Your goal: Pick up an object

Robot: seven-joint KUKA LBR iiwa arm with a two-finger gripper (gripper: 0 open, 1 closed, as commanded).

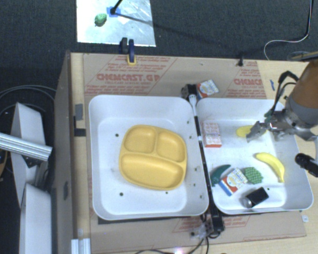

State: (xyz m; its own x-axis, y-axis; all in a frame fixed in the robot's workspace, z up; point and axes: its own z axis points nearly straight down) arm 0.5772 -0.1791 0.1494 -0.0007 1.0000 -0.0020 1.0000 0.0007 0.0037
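One banana (271, 165), one yellow tray (152, 156), two white bins (103, 142)

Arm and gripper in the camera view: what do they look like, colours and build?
The arm is grey with a broad orange band above the wrist. A dark cable loops beside the band. The gripper is a grey metal two-finger unit on a bulkier grey wrist block.
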